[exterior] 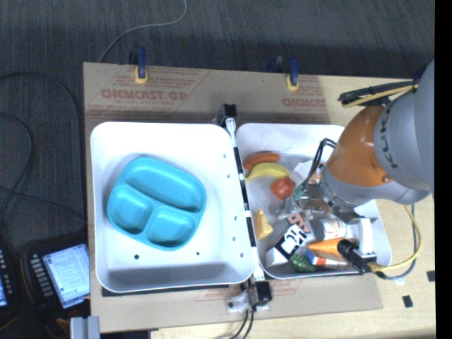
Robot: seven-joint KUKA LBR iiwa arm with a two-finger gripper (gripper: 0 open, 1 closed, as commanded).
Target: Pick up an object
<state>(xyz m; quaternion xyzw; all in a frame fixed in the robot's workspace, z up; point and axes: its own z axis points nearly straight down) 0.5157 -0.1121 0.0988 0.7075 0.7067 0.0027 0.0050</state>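
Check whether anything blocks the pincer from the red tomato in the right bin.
Nothing visible lies between them. The tomato sits bare in the right bin, with the yellow banana beside it on its far side and the pincer just beside it.

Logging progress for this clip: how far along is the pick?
Done: the arm has reached into the right bin, its tool low over the clutter beside the tomato. In hand: nothing I can confirm. Left: grasping and lifting an object. The blue tray sits in the left bin.
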